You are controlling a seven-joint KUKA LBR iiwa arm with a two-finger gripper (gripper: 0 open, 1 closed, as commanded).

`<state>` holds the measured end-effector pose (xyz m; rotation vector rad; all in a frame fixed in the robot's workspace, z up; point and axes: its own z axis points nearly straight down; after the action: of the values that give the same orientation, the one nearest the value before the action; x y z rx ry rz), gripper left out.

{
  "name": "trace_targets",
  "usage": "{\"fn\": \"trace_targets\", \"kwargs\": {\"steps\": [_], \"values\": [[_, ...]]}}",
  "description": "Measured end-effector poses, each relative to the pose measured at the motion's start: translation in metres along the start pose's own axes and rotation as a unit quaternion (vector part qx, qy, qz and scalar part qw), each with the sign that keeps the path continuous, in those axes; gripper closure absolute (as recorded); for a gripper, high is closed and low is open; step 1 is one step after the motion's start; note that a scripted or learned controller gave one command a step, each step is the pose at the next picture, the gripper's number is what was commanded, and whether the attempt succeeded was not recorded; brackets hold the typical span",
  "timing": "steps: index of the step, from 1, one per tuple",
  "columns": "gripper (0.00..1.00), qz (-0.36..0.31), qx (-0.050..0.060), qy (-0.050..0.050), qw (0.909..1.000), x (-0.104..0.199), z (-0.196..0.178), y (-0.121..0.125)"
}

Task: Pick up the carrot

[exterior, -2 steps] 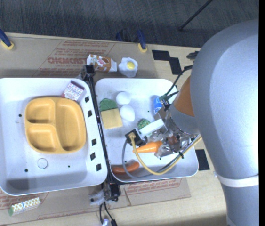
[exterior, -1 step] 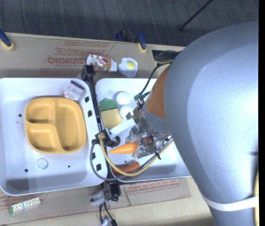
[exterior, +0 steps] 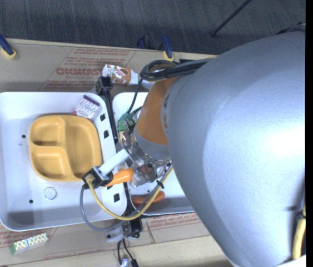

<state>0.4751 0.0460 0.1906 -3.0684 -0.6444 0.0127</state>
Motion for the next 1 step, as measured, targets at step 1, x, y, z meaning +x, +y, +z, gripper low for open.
{"fn": "trace_targets", "kwargs": {"steps": [1], "values": [[1.00, -0.004, -0.002, 0.002, 1.0000, 0.0191, -0.0864, 0.0251]]}}
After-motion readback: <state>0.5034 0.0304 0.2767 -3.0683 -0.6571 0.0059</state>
